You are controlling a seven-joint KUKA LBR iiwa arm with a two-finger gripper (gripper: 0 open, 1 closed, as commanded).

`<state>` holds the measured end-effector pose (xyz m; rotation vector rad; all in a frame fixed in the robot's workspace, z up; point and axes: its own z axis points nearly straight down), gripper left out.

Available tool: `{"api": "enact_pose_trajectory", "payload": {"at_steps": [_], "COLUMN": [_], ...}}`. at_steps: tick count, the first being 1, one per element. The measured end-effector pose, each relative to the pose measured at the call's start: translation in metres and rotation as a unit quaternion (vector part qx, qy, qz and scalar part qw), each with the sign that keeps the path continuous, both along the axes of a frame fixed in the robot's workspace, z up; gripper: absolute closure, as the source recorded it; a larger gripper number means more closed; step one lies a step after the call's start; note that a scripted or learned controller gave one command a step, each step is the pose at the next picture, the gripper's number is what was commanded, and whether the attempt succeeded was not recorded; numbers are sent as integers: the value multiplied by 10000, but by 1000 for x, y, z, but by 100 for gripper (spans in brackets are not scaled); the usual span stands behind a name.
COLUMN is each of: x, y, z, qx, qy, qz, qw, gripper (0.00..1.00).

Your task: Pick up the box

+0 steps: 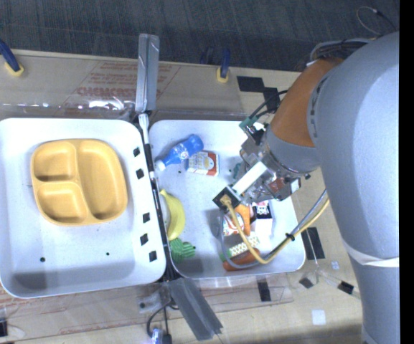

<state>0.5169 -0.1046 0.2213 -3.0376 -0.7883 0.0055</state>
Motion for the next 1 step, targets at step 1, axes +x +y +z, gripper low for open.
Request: {"api": "enact_pose_trajectory", "payload": {"at_steps": [1], "x": [-42], "y": [-58], "z": [-115], "qx": [5], "qy": [9], "qz": [145], "qw": [9999], "gripper": [100]}}
